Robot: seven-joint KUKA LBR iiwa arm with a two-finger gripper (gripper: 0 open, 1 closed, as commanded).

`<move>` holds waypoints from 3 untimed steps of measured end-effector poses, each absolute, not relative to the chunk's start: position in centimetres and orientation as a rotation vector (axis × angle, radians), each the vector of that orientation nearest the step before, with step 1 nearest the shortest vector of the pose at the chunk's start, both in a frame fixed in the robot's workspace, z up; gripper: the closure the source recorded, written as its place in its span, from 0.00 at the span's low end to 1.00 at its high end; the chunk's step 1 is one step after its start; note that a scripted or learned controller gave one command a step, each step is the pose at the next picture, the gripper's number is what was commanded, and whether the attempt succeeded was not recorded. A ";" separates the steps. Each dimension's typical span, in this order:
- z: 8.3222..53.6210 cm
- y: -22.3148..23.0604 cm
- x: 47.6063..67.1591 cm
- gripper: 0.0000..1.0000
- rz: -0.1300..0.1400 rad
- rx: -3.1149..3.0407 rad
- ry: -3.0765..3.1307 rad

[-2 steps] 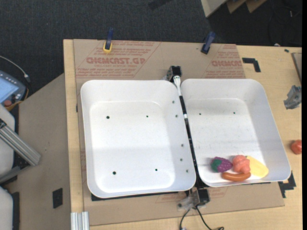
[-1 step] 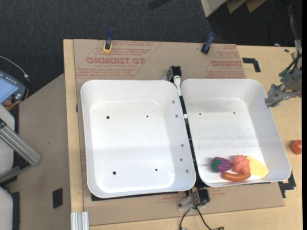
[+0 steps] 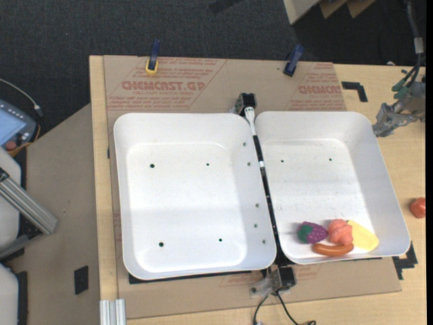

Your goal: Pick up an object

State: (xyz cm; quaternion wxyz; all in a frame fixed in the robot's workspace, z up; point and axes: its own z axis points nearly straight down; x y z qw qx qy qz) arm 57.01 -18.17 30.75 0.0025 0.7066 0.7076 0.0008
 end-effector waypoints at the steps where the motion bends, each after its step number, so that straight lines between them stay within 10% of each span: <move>1: 31.2 -22.0 56.6 1.00 0.001 2.220 2.215; 3: 34.7 -22.4 56.6 1.00 0.002 2.217 2.219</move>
